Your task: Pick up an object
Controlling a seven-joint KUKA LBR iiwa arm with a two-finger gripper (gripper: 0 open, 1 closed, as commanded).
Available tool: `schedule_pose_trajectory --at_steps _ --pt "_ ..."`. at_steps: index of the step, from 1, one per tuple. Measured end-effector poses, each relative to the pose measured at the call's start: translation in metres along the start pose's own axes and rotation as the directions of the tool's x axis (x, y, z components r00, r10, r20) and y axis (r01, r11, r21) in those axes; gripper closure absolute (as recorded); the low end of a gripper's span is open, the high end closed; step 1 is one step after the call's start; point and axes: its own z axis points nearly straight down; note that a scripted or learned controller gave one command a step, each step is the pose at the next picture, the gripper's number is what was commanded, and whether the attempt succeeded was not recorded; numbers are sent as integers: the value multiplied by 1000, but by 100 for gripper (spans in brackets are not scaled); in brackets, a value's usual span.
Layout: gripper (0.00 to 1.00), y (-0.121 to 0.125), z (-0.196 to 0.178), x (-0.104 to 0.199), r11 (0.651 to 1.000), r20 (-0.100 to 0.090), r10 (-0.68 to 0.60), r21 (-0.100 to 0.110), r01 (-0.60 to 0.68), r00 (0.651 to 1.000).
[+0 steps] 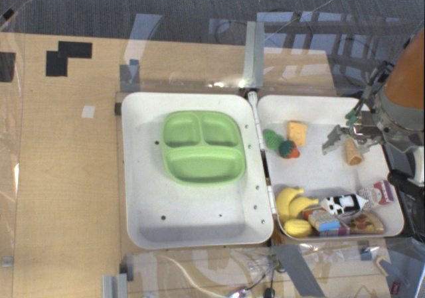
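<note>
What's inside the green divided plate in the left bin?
Nothing visible: all three compartments of the green plate show bare green surface. The plate sits flat in the left bin, so the bin floor beneath it is covered and can't be checked.

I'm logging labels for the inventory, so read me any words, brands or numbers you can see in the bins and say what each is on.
No text is legible.
Red-and-white packet: print too small to read.
Black-and-white carton: pattern, no readable words.
Box by the bananas: blurred.
Green tray: no marking visible.

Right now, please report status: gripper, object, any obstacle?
Gripper open, over right bin. Nothing held. Tan cone piece just below fingers. Bananas and cartons crowd the near edge.
</note>
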Motion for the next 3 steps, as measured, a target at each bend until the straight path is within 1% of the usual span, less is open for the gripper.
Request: schedule_pose_trajectory --at_steps 1,2,3 --pt "100 2 -11 1 1000 0 -4 -6 4 1000" --pt "0 2 -11 1 1000 0 -4 -6 4 1000" --pt "0 38 121 27 993 1 -118 -3 118 993"
